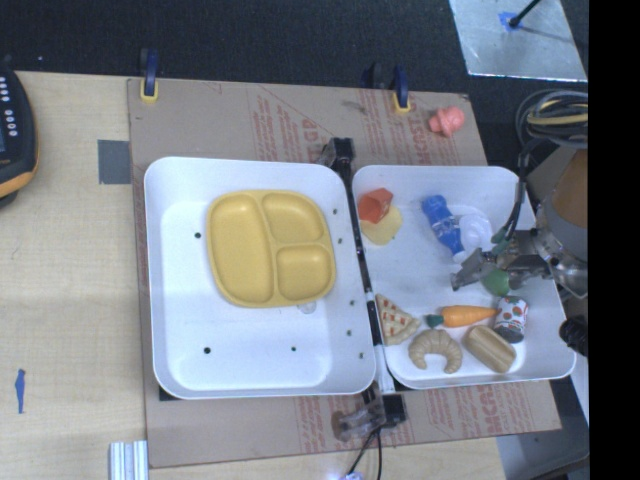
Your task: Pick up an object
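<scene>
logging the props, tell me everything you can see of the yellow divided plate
The yellow plate looks like matte plastic, a rounded rectangle with three compartments: one long one on the view's left, two smaller ones stacked on the right. It lies flat, slightly rotated, in the upper middle of the left bin, resting on the bin's floor. Nothing sits in it.

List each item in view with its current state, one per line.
Gripper: low over the right bin, holding nothing visible.
Yellow divided plate: flat in left bin.
Blue bottle: lying down.
Carrot: lying flat.
Croissant: flat, beside bread roll.
Pizza slice: flat.
</scene>
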`<move>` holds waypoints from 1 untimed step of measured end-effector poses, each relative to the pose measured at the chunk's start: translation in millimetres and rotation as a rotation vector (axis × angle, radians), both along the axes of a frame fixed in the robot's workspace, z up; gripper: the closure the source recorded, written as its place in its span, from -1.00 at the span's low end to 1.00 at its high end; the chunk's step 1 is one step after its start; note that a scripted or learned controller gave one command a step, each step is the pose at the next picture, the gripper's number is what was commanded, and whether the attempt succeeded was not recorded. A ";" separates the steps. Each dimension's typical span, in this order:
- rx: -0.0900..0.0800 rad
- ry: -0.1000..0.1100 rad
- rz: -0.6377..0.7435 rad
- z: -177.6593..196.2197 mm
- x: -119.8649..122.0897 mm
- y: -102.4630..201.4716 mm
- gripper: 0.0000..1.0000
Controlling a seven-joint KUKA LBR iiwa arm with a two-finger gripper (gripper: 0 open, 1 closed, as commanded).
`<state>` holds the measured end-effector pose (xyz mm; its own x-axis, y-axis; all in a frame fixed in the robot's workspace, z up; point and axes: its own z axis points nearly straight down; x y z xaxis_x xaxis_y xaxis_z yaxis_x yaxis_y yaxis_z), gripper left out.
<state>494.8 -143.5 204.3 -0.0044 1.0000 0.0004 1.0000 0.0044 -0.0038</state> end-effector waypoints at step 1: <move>0.002 0.004 0.006 -118.9 42.4 35.2 -1.00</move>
